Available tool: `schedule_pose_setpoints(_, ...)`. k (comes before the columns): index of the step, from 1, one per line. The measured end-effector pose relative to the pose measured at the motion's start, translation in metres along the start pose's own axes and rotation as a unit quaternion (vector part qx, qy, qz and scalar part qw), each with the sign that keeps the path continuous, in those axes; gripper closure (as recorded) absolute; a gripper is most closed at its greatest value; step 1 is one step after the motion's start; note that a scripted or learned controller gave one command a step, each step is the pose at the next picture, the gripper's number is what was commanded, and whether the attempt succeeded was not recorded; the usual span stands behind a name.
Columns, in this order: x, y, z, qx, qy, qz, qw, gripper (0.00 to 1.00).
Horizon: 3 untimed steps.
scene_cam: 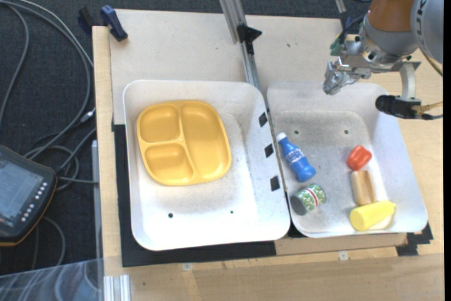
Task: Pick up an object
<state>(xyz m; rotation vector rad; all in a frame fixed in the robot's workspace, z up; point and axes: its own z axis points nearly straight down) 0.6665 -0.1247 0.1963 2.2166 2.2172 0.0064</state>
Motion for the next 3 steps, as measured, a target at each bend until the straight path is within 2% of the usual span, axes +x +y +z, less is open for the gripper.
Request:
schedule_pose_setpoints(1, -0.002, 0.003, -0.066, -0.001, 0.0, -0.001, 1.0, 1.0)
schedule_pose_setpoints(2, -0.001, 0.004, -0.076, 0.002, 0.0, -0.001, 1.0, 1.0)
schedule_pose_setpoints(3, 0.049, 0.003, -0.08, 0.004, 0.002, -0.003, 1.0, 1.0)
